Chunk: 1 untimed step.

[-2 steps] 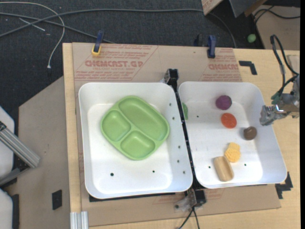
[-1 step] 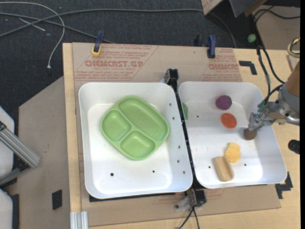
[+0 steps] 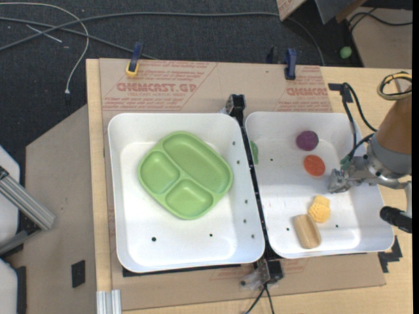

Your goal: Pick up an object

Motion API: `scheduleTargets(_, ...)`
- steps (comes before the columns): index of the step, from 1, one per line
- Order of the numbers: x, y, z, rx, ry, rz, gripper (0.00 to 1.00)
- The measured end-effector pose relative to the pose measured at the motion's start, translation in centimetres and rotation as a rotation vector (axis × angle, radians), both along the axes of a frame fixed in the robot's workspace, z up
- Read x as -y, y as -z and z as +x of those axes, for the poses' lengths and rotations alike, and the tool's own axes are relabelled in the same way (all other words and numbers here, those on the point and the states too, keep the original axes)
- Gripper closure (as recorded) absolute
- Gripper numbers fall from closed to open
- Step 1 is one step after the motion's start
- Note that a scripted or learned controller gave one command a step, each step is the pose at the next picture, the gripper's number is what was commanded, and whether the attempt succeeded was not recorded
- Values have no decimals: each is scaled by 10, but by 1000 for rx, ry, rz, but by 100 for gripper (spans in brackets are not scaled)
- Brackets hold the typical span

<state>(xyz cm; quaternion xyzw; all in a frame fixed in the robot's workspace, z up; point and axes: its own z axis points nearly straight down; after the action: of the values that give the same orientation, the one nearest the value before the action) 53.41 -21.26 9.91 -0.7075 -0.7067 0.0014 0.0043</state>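
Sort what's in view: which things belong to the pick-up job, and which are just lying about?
Job: claw; purple ball; orange ball; yellow piece; tan block; right bin.

Lying about: green tray; left bin; blue clamps; floor cables.

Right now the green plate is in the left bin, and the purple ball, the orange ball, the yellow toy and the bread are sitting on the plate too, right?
Not quite. The green plate is in the left bin, but nothing sits on it. The camera view shows the purple ball, orange ball, yellow toy and bread in the right bin.
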Motion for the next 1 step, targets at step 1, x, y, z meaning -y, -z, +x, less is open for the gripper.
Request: scheduleTargets(1,1,-15,3,9,0,-3,100)
